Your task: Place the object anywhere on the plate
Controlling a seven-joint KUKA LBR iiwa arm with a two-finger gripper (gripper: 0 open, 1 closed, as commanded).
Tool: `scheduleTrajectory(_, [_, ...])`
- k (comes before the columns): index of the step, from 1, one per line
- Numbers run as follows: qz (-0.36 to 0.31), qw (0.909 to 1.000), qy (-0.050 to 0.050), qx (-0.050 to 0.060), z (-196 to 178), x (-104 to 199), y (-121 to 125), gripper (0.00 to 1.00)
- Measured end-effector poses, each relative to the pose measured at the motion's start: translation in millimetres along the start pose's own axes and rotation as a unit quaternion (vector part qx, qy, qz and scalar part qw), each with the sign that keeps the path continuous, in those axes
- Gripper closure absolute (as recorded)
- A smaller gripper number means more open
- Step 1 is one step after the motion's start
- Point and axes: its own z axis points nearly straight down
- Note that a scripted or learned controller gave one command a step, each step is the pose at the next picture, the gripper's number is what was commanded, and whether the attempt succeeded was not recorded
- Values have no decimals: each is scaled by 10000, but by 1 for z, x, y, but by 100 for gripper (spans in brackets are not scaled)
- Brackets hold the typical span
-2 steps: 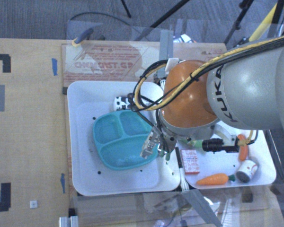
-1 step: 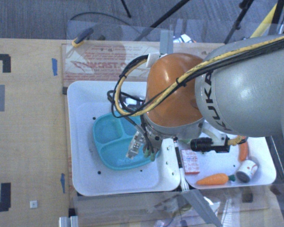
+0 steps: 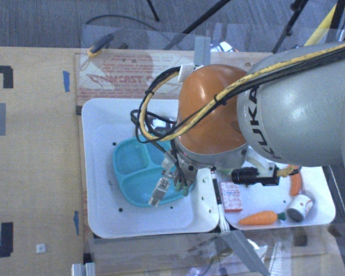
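Camera view
Arm: the grey KUKA arm (image 3: pixel 299 108) reaches in from the right; its orange band (image 3: pixel 210 111) hangs over the near-right part of the left bin and hides much of it.
Cables: black and yellow cables (image 3: pixel 155 105) loop from the orange band out over the plate's far side.
Left bin: a shallow white bin (image 3: pixel 100 160) holding the plate.
Plate: a turquoise plate with divided compartments (image 3: pixel 132 165), lying in the middle of the left bin; its right part is hidden under the wrist.
Gripper: the gripper (image 3: pixel 161 187) points down over the plate's near-right edge, its pale fingers (image 3: pixel 159 190) low above the plate's surface.
Claw state: cannot tell whether the fingers are spread or pressed together, nor whether anything sits between them.
Right bin: a second white bin (image 3: pixel 325 209) just right of the plate's bin, partly covered by the arm.
Carrot: an orange carrot (image 3: pixel 257 217) lies at the right bin's near side, well right of the plate.
Packet: a small red-and-white packet (image 3: pixel 232 197) lies between the plate and the carrot, in the right bin's left part.
Cup: a small white cup-like thing (image 3: pixel 299 207) lies on its side just right of the carrot.
Orange piece: another orange item (image 3: pixel 296 183) shows beyond the cup, partly under the arm.
Task object: which item it is cannot be told; all loose items seen lie in the right bin, off the plate.
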Motion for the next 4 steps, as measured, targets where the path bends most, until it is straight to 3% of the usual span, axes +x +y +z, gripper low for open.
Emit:
scheduleTrajectory(1, [0, 10000, -6, -12, -9, -1, 1, 100])
scheduleTrajectory(2, [3, 10000, -6, -11, -9, -1, 1, 0])
scheduleTrajectory(3, [6, 10000, -11, -23, -19, -2, 2, 100])
scheduleTrajectory(4, [7, 10000, -11, -23, -19, -2, 2, 0])
